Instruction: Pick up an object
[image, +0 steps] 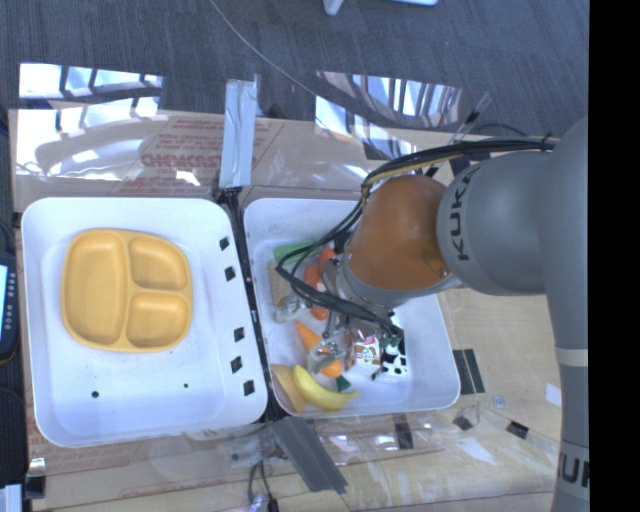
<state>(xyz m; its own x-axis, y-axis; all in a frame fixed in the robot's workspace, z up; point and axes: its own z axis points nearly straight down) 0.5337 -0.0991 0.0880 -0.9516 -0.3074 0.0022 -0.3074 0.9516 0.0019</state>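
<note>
Camera view: banana (318, 388) lies just below the pincer (335, 350).

The big grey arm with its orange band (400, 245) hides much of the right white bin (435, 385). The small gripper (335, 345) is too blurry to read, and the little orange and green toys (312, 270) are half covered.

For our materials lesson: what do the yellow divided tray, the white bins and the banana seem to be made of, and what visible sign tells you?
Yellow divided tray: probably moulded plastic, matte; uniform colour, rounded compartments.
White bins, left and right: likely thin plastic, smooth with a slight sheen; rounded rims.
Banana: possibly a plastic toy, with smooth, even yellow skin; the view cannot rule out real fruit.
</note>
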